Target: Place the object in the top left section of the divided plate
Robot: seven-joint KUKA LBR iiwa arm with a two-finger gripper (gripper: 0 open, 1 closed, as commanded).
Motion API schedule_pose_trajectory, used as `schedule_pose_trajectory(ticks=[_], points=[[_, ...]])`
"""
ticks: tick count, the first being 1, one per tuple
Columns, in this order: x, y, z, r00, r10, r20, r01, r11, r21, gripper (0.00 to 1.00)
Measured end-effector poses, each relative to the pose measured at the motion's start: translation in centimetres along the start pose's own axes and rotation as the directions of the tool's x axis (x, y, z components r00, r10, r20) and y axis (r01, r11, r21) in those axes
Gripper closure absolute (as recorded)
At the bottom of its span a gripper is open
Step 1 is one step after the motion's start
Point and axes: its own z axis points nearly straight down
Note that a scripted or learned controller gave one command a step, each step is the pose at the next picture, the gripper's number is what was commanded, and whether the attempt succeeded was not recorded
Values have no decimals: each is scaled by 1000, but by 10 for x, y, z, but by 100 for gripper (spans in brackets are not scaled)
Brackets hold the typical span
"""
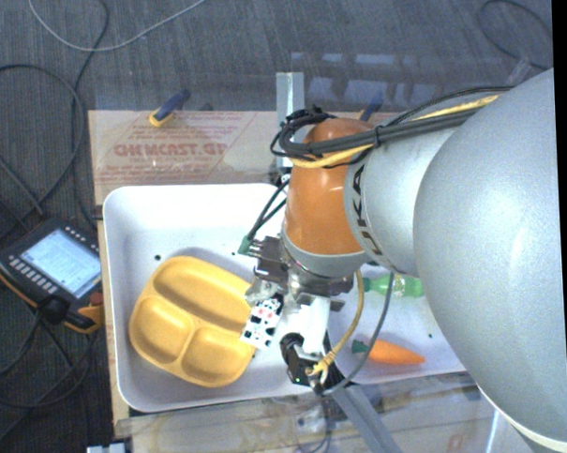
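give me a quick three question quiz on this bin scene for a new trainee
1. True or false: the yellow divided plate lies in the left bin.
2. Which thing lies nearest the plate's right edge? A) the carrot B) the white die with black dots C) the green thing
3. Fill in: the handheld screen unit lies on the floor to the ____ of the bench.

Key
1. True.
2. B; the die sits just below the claw, against the plate's edge.
3. Left.
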Motion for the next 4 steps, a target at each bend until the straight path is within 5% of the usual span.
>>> schedule_pose_trajectory(ticks=[1, 2, 3, 4], points=[[0, 0, 0, 1000, 0, -1, 0, 1000, 0, 0], [1, 0, -8, 1000, -2, 1, 2, 1000, 4, 100], [-9, 59, 25, 990, -142, 1, 142, 990, -4, 100], [22, 112, 18, 958, -288, 4, 288, 958, -4, 100]])
